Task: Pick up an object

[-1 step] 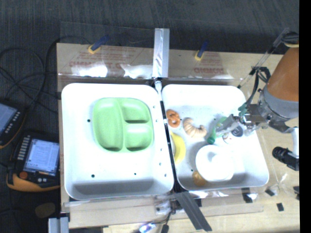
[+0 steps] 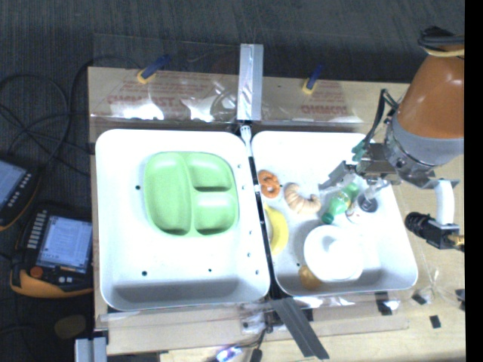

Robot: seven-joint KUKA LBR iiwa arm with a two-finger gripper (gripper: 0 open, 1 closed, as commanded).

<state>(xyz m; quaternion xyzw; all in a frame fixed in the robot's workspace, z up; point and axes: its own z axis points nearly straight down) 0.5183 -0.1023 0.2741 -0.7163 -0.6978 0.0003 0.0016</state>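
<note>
While crowding the green bottle, croissant and white bowl lie near.

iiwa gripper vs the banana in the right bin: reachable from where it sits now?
Probably yes. The banana lies at the right bin's left wall, its top uncovered. The gripper hangs above the green bottle. The wall and white bowl beside the banana could crowd the approach.

Reaching in from the right: grey KUKA arm with its orange band high at the upper right edge, wrist angled down and leftward. Two-finger gripper low over the right side of the scene, dark fingers spread apart, pointing down-left.
</note>
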